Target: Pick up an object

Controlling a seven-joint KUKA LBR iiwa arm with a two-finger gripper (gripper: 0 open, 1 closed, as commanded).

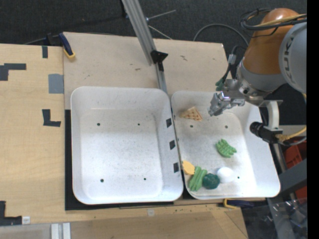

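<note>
- Nearest the camera, along the near wall of the right bin (259,189), sits a cluster: a small yellow piece (188,168) at the 7 o'clock corner, a light green ridged piece (197,178) with its long axis running from 7 to 1 o'clock, a dark green lump (211,181) touching it, and a white ball (225,174) just beside that.
- This cluster crowds the near wall; open floor lies above it toward the bin's middle.
- A green leafy piece (226,148) lies apart at mid-bin toward 3 o'clock, its long axis from 11 to 5 o'clock, with bare floor on every side.
- The left bin (79,148) shows wide bare floor.
- A tan wedge (191,114) rests at 11 o'clock in the right bin, near the dividing wall, its point toward 3 o'clock.
- The gripper (217,106) hangs over the far part of the right bin, near the wedge at its 3 o'clock; whether it is released or clenched I cannot tell.
</note>
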